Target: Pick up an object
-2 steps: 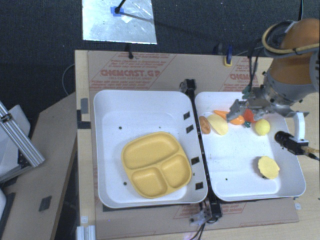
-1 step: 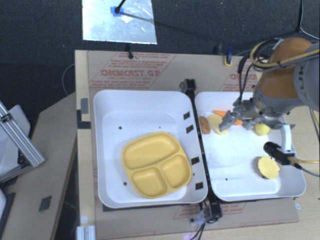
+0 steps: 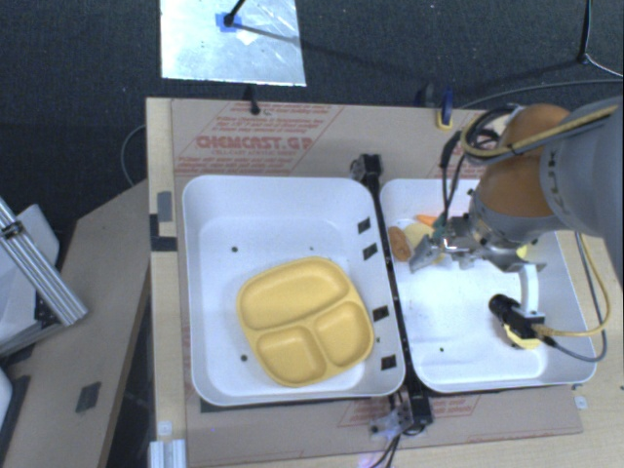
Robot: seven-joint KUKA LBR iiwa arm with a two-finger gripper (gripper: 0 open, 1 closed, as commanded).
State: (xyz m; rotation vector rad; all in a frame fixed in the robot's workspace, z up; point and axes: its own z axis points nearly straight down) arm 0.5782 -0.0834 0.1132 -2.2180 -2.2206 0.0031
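In the right bin [image 3: 565,359], the gripper [image 3: 426,253] is poised near the brown item [image 3: 399,243] by the wall; finger state cannot be told, so a missed or glancing grasp is risked.

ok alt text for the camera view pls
A grey robot arm reaches from the right over the right white bin, its tool low near small orange items at the bin's left edge. The left bin holds a yellow divided tray.

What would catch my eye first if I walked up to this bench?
Probably the yellow three-compartment plastic tray, lying in the left white bin. Next, the grey arm with its orange band, reaching over the right white bin, its hand low near a small brown object by the divider.
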